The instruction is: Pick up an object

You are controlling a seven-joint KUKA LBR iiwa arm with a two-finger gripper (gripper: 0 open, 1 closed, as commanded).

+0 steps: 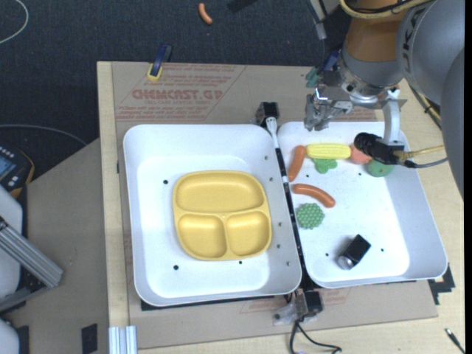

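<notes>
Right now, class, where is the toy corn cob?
The corn cob lies in the right bin, near its far edge, between the carrot and the gripper.

Both bins (140, 198) white; left one holds a yellow divided tray (221, 214); right bin: yellow corn cob (328, 151), orange carrot (296, 162), orange-red sausage (313, 195), dotted green round piece (310, 215), green piece (380, 169) at the far side, black-and-silver block (353, 251); arm (435, 43) grey with orange band (372, 39); bench board (184, 87) tan with red lettering; blue-and-yellow clip (158, 63) on its edge; floor (74, 21) dark, small orange bit (205, 12) on it
</notes>
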